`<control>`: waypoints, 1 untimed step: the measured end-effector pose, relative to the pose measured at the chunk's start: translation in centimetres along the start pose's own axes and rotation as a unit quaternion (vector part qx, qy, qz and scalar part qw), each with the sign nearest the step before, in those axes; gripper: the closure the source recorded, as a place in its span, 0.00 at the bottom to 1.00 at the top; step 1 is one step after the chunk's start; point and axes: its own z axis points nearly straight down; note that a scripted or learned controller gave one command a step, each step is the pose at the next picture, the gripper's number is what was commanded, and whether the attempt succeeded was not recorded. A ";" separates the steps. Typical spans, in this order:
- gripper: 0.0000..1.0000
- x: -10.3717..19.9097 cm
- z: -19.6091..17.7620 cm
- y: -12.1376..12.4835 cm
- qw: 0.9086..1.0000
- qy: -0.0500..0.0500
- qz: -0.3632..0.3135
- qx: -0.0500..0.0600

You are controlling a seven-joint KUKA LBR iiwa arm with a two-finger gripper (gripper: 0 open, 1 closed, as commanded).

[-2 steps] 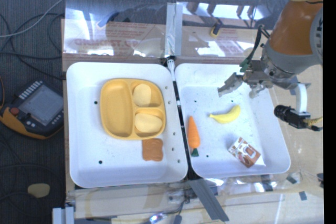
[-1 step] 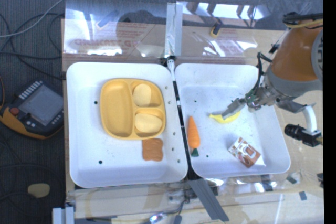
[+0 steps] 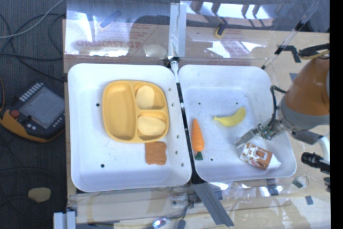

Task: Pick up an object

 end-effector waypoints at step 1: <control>0.00 4.4 -3.6 10.2 1.000 0.000 0.018 0.000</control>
